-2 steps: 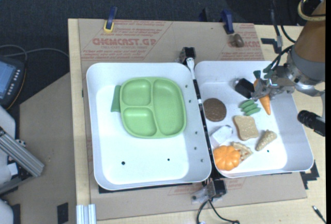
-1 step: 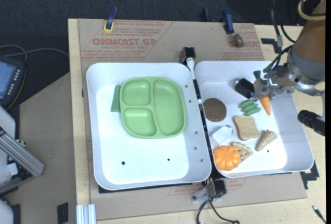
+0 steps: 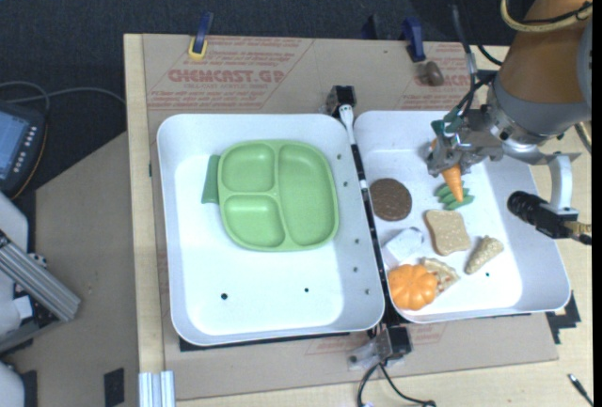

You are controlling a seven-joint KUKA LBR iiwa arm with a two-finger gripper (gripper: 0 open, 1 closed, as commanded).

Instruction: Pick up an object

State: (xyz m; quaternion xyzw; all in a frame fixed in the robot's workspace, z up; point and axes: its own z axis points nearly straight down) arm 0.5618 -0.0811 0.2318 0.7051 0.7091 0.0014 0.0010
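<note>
My gripper (image 3: 449, 161) hovers over the back of the right bin (image 3: 536, 288). Its fingers are closed on the upper end of a toy carrot (image 3: 453, 181), whose orange body points down and whose green leaves rest at the bin floor. In front of the carrot lie a brown round patty (image 3: 389, 198), a slice of bread (image 3: 447, 231), a wedge of bread (image 3: 485, 255), and an orange pumpkin-like toy (image 3: 414, 288) at the front edge.
The left bin (image 3: 188, 264) holds a green divided plate (image 3: 278, 194). A small white piece (image 3: 404, 242) and a beige scrap (image 3: 438, 272) lie between the bread and the orange toy. The bins' shared wall (image 3: 362, 198) runs just left of the patty.
</note>
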